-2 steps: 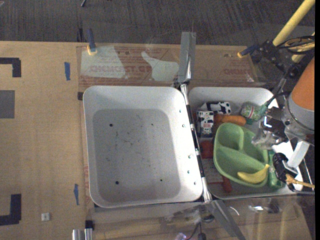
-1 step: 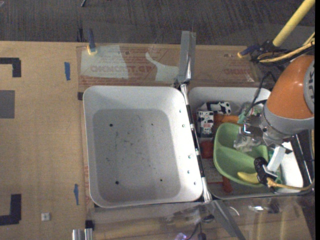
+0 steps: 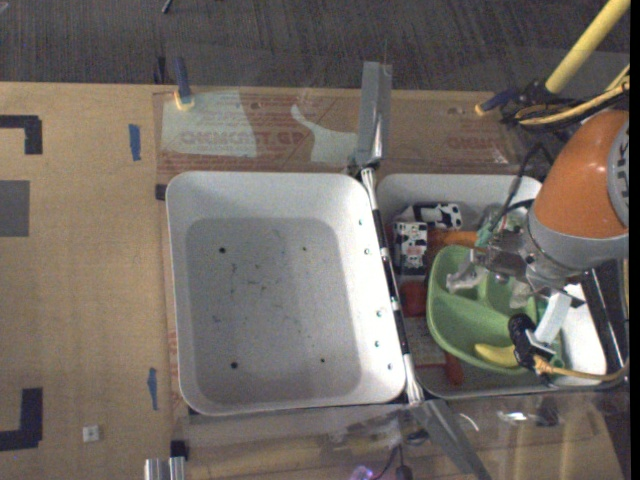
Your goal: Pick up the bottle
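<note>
Two bins sit side by side. The gripper (image 3: 490, 273) hangs over a green bowl (image 3: 445, 318) in the right bin (image 3: 450, 180); wide or narrow, I cannot tell. The bottle (image 3: 412, 244) looks like the cow-spotted one left of the bowl. Line up above it, then go down slowly.

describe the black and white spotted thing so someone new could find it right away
Start at the right bin of the two white ones. Near its far-left corner, behind the green bowl, sits the black-and-white object. Its cow-like patches mark it out from the green, orange and yellow items nearby.

We see even, fairly dim overhead light. Glare streaks the clear sheet (image 3: 250, 133) behind the bins. Everything looks slightly soft.
</note>
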Action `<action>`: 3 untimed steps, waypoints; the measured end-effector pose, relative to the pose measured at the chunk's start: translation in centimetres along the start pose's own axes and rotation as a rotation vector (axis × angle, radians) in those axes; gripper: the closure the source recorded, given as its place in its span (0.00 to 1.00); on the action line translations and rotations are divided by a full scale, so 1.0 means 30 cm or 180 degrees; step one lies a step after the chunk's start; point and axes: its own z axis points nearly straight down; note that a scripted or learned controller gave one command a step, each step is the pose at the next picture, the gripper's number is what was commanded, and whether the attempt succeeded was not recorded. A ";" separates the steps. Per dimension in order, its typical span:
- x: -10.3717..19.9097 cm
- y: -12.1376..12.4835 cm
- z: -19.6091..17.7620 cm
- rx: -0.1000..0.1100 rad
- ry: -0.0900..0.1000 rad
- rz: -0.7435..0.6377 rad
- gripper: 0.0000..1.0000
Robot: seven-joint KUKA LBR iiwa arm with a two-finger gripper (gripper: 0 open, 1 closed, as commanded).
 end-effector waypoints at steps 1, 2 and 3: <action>-0.048 0.035 0.220 -0.0123 0.0003 0.0075 0.00; -0.062 0.048 0.174 -0.0172 -0.0021 0.0097 1.00; 0.172 0.020 -0.366 -0.0003 -0.0003 0.0382 1.00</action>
